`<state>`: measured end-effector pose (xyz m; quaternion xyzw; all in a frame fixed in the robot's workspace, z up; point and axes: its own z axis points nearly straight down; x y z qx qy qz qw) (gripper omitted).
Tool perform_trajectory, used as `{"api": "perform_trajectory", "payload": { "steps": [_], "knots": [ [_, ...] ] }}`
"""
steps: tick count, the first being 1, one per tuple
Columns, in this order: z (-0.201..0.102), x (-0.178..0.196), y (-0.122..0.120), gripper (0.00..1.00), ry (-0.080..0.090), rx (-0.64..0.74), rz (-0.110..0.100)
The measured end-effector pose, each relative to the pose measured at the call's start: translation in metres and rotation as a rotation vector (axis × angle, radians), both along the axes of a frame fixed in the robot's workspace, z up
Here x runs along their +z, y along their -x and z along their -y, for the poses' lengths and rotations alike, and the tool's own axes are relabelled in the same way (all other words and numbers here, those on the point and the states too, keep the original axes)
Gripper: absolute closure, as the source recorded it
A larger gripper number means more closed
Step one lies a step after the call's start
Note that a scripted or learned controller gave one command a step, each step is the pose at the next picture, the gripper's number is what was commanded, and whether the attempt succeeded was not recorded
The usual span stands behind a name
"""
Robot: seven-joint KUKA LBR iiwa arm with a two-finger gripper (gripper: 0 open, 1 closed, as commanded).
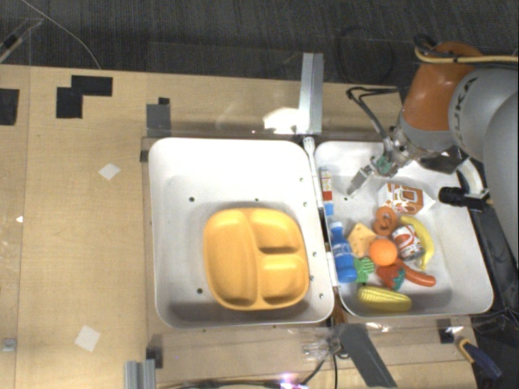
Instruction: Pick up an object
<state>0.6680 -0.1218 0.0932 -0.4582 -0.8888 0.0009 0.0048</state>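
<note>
Toy food [391, 259] heaped in right bin [470, 298], yellow tray [255, 257] in left bin [174, 217].

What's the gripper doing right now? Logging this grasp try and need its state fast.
Gripper: above the right bin, nothing seen between its fingers; open or closed cannot be told from this view.
</note>
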Motion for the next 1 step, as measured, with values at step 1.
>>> {"api": "perform_trajectory", "payload": {
  "steps": [1],
  "knots": [
    [0.0024, -0.0049, 0.0012, 0.00, 0.002, 0.032, -0.007]
  ]
}}
